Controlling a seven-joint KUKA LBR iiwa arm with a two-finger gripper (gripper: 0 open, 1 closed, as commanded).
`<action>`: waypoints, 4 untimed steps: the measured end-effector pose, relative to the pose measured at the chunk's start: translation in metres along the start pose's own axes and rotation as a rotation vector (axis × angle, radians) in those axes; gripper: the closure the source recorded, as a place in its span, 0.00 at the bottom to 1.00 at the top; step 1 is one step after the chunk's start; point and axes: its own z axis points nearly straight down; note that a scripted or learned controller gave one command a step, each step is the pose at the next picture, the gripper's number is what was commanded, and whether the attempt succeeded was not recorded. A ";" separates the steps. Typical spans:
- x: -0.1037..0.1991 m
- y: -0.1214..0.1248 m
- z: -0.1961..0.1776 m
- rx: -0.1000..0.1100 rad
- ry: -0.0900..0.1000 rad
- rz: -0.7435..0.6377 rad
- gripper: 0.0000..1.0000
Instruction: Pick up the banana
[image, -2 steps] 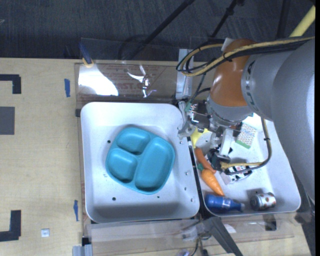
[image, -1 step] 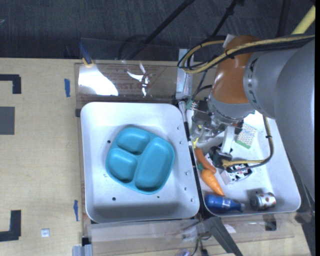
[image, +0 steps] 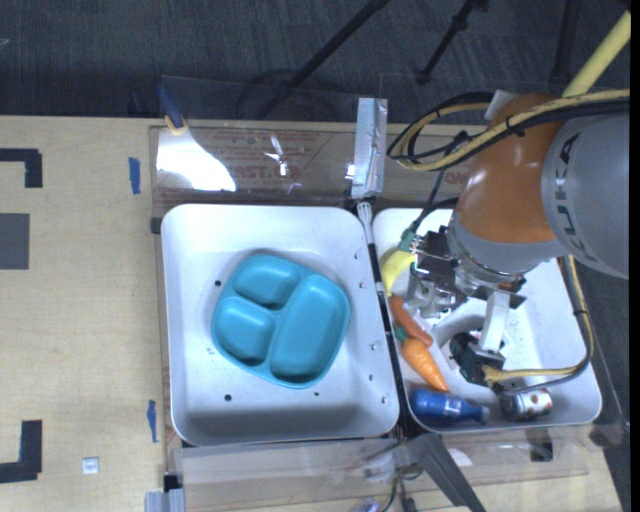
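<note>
**Two bins, one crowded wall**

The left bin (image: 190, 300) holds a tray (image: 280, 318) in its middle. In the right bin (image: 550, 310), things line the left wall: the banana (image: 396, 268) farthest back, a carrot (image: 408, 318) just before it, a second carrot (image: 428, 365) next, and a bottle (image: 445, 405) at the near corner. The gripper (image: 432, 298) hangs just right of the banana.

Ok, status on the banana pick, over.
Gripper down in right bin, beside banana. Banana against bin's left wall, partly hidden by gripper. Carrots crowd its near side.
</note>
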 end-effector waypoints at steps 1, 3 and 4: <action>0.037 0.025 -0.165 -0.005 -0.001 -0.180 1.00; 0.011 0.012 0.041 -0.003 0.000 0.017 0.00; 0.011 0.013 0.031 -0.003 0.000 0.019 1.00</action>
